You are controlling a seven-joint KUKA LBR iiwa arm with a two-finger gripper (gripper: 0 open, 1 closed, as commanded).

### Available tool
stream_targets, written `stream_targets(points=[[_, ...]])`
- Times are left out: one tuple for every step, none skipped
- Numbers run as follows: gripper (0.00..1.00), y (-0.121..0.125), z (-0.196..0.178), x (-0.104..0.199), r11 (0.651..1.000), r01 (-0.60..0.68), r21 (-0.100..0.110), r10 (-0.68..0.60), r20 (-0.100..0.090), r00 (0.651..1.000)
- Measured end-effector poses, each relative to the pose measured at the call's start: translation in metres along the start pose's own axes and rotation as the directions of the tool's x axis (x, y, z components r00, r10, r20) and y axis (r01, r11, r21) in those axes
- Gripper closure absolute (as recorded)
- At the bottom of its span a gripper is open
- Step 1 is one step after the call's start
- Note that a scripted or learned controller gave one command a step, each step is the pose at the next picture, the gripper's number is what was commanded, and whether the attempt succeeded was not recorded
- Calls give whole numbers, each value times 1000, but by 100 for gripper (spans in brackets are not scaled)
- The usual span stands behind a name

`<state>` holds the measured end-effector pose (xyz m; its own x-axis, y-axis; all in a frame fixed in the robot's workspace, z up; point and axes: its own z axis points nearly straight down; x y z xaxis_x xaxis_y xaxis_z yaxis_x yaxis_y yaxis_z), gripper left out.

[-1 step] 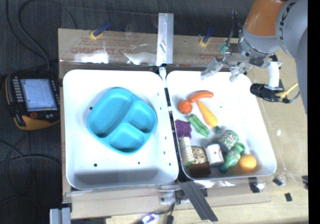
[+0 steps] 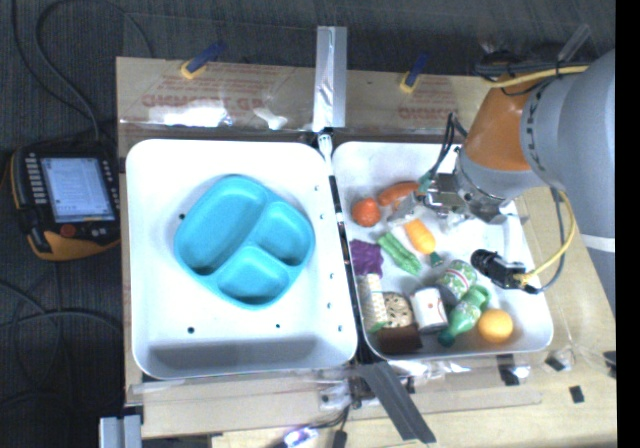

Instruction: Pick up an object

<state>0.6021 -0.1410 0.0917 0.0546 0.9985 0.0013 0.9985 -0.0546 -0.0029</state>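
The right bin [image 2: 535,331] holds several toy foods. A small red tomato [image 2: 366,212] and an orange-red sausage [image 2: 400,192] lie at its upper left. Below them are a yellow-orange pepper [image 2: 420,235], a green bean pod [image 2: 399,252] and purple grapes [image 2: 366,256]. Along the front lie a patterned box [image 2: 388,311], a white and red can [image 2: 431,308], a green bottle [image 2: 462,311] and an orange [image 2: 494,324]. My gripper [image 2: 442,198] hangs low over the bin's upper middle, just right of the sausage and above the pepper.
The left bin [image 2: 160,336] carries a blue divided plate [image 2: 245,238]. A teach pendant [image 2: 65,198] lies off the bench to the left. The grey arm with its orange band [image 2: 500,131] crosses the right bin's upper right corner. A black cable plug [image 2: 490,264] hangs over the bin.
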Motion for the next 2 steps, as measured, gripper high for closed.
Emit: stream_targets(points=[[100,1,-8,1,1000,1,2,-1,-4,1000],[100,-32,-111,19,979,206,1,-206,3,979]])
